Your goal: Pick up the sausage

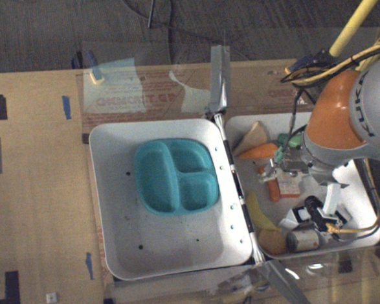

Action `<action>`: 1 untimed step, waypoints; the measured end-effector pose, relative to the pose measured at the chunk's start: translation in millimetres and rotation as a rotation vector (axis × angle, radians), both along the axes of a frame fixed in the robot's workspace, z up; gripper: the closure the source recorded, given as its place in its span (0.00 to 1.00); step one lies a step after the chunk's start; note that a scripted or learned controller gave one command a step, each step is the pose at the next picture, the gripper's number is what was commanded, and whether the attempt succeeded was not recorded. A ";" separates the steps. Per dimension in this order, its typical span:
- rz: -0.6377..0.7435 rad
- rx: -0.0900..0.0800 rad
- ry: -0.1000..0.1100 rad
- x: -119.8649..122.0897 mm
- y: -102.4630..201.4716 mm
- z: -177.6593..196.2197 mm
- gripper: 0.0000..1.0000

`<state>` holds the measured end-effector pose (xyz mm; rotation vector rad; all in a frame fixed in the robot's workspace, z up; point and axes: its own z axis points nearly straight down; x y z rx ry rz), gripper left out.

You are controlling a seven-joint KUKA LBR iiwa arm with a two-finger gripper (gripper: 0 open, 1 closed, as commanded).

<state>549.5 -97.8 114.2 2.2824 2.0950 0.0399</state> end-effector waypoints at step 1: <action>0.166 -0.002 0.018 19.4 -2.5 -10.2 0.00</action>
